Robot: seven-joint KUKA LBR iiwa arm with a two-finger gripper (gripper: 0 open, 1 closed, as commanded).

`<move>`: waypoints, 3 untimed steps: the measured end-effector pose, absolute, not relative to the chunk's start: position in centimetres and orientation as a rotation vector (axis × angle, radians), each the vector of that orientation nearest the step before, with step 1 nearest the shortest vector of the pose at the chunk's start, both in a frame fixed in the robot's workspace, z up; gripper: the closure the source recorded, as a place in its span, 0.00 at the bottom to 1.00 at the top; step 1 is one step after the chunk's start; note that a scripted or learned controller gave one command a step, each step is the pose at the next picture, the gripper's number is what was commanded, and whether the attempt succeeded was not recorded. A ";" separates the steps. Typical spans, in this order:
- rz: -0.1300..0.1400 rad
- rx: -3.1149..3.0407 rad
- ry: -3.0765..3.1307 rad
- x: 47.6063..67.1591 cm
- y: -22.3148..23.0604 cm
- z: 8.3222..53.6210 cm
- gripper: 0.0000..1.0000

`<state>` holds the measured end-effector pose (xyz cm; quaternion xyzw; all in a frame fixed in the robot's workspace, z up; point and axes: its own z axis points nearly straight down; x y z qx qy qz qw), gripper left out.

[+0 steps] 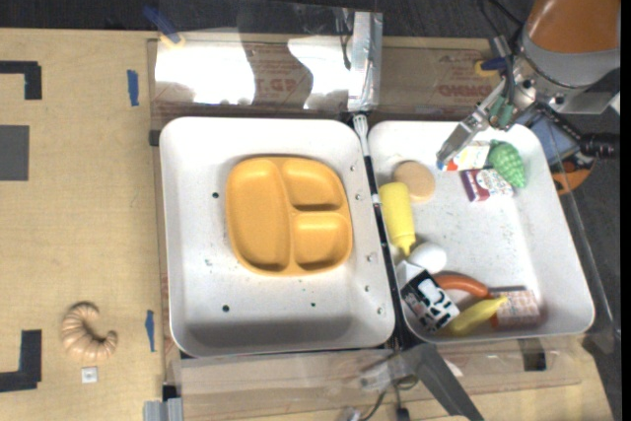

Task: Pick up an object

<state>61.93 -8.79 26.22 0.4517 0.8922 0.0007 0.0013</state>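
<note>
Objects (463,212) lie in right bin (532,261): yellow bottle (397,215) at 9 o'clock, green item (509,163) at 1 o'clock, banana (473,315) at 6 o'clock. Gripper (455,151) hovers at 12 o'clock; whether open or closed cannot be told, nothing visibly held.

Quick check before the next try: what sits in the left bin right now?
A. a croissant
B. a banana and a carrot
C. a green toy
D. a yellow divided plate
D: the yellow divided plate lies alone in the left bin, while the banana, carrot and green toy are in the right bin, and the croissant lies on the bench outside both.
</note>
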 end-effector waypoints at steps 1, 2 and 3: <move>-0.004 1.448 2.798 55.5 -9.8 12.5 0.00; 0.004 1.855 2.531 62.9 -12.2 8.7 0.00; 0.001 1.747 2.603 64.4 -20.0 12.6 0.00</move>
